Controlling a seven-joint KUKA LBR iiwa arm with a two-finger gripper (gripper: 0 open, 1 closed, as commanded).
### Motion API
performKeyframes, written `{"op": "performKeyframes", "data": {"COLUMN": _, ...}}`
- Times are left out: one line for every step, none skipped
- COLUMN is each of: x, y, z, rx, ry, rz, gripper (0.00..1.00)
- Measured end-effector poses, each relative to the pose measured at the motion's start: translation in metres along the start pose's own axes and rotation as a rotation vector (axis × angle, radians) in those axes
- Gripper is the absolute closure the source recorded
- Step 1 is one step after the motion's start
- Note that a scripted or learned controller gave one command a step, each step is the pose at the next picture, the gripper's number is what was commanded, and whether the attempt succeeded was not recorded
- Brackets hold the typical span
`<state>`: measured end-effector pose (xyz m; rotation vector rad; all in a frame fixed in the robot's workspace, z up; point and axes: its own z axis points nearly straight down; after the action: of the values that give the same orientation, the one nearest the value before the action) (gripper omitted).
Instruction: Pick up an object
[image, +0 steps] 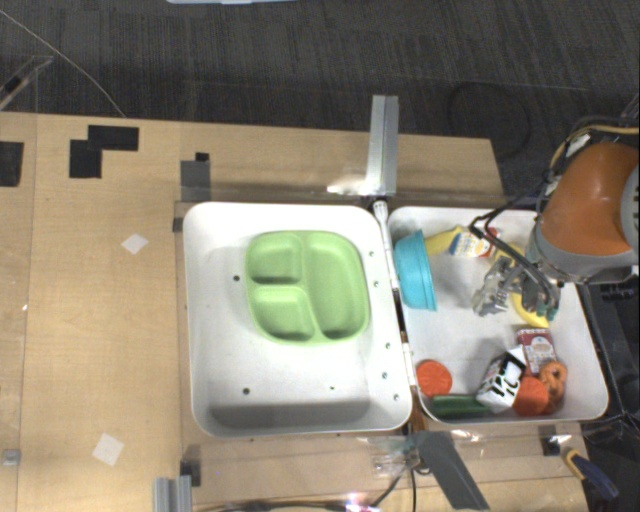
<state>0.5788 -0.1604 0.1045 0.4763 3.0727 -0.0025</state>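
In the right-hand shallow white bin (470, 330) on the wooden counter (90, 320), the pincer (510, 290) hangs low near the back, beside a yellow curved banana-like plastic toy (528, 306) that lies partly under it, near the bin's right wall. That toy looks the likeliest thing to take: light, stiff and rather slick (a hollow plastic piece, by the look of it), best gripped across its narrow middle, not along the curve. How far the pincer stands open I cannot tell, since its metal parts blur together from above, and nothing shows between them. Nearby lie a tilted blue plastic bowl (414, 270) against the left wall and a flat orange disc (434, 377) toward the front.
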Motion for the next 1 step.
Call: {"op": "performKeyframes", "data": {"x": -0.0165, "y": -0.0437, "z": -0.118, "rx": 0.004, "ry": 0.01, "rz": 0.064, "gripper": 1.0}}
